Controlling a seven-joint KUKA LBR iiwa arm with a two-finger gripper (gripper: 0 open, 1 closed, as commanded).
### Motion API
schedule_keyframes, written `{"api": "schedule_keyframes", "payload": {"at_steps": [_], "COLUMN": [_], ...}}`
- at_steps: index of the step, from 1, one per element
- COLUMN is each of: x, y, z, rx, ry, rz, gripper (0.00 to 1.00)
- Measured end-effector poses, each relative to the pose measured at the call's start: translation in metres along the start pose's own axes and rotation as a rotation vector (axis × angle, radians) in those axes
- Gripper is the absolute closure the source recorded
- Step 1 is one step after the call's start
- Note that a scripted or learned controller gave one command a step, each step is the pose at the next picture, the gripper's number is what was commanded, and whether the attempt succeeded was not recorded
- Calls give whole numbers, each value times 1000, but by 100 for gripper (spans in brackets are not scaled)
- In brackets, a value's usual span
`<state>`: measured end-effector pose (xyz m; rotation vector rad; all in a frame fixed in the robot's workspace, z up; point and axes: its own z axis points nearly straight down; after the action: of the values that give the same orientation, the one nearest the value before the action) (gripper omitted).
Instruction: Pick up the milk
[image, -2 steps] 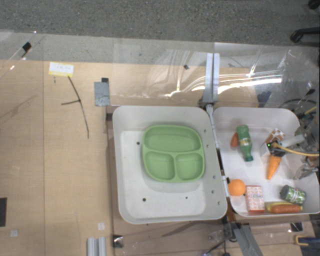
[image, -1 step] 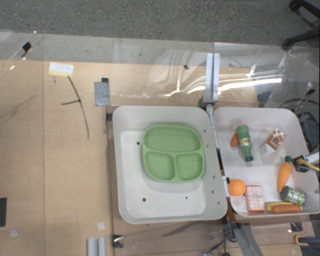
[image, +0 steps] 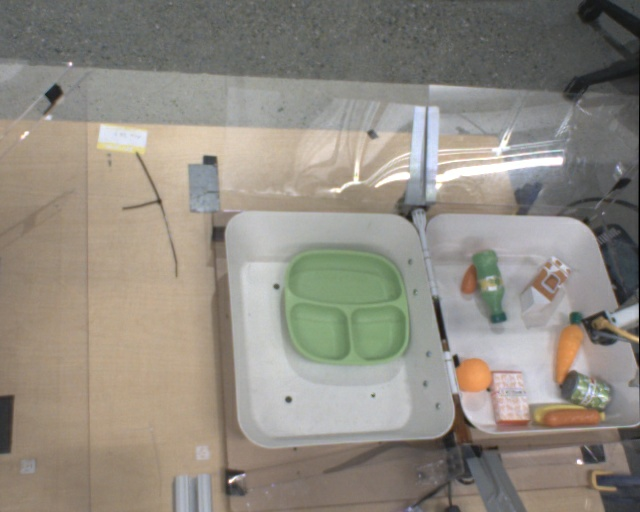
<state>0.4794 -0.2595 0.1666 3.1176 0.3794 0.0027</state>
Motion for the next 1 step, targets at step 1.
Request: {"api": "schedule_keyframes", "payload": {"at_steps": [1], "x": [0], "y": [0], "z": [0], "rx": [0], "ry": [0], "rz": [0], "gripper": [0]}}
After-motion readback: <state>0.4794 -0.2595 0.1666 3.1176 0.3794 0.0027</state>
